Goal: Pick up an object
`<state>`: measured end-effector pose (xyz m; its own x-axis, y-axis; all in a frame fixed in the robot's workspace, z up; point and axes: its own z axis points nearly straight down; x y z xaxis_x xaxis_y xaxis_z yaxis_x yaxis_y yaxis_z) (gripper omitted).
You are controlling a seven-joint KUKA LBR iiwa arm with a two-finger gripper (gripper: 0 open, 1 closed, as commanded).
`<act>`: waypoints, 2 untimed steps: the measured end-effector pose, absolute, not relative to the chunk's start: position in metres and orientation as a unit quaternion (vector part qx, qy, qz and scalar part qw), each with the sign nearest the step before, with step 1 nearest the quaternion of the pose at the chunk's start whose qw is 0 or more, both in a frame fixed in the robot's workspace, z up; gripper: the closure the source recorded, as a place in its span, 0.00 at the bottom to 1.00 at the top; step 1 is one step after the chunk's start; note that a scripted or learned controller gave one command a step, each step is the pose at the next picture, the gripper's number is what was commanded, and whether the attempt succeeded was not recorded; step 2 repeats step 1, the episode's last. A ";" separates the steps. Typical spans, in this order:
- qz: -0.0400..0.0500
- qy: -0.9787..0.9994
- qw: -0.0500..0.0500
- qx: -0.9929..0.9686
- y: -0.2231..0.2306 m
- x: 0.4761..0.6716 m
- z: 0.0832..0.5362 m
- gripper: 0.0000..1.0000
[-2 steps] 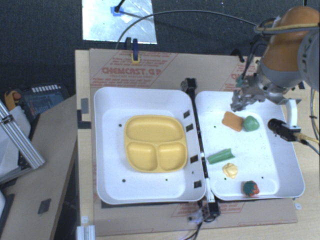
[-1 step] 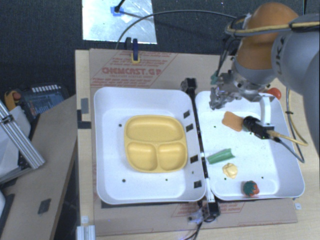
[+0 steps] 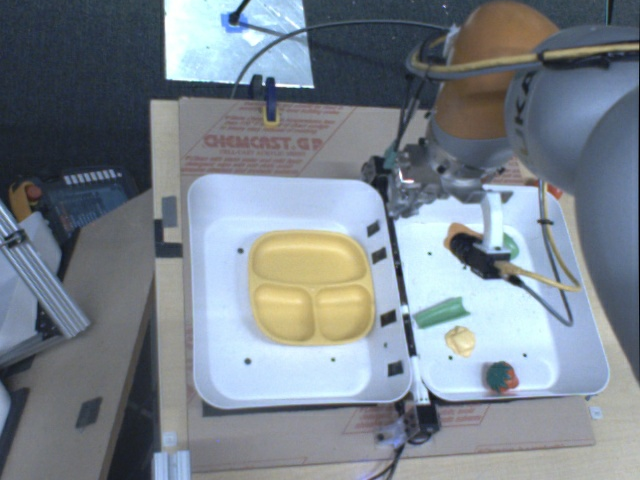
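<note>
My gripper [image 3: 402,190] hangs over the far left corner of the right bin [image 3: 560,358], close to the wall between the two bins. Several small things lie in that bin. A green wedge-shaped piece [image 3: 440,313] rests near the bin's left side, with a pale yellow lump [image 3: 460,340] just in front of it. A red and green ball-like item [image 3: 501,375] sits near the front rim. An orange piece [image 3: 458,232] and a light green piece [image 3: 512,243] lie in the middle, partly hidden by the arm's own parts. Nothing shows in the gripper.
The left bin [image 3: 215,268] holds a yellow divided tray [image 3: 308,286]. The big grey and orange arm [image 3: 500,78] covers the right bin's far right side. A low wall [image 3: 395,268] separates the two bins.
</note>
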<state>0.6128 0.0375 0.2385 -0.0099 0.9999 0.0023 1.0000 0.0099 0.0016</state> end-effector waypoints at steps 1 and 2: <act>-0.001 -0.711 0.001 -0.704 0.092 0.609 0.228 1.00; -0.001 -0.711 0.001 -0.704 0.092 0.609 0.228 1.00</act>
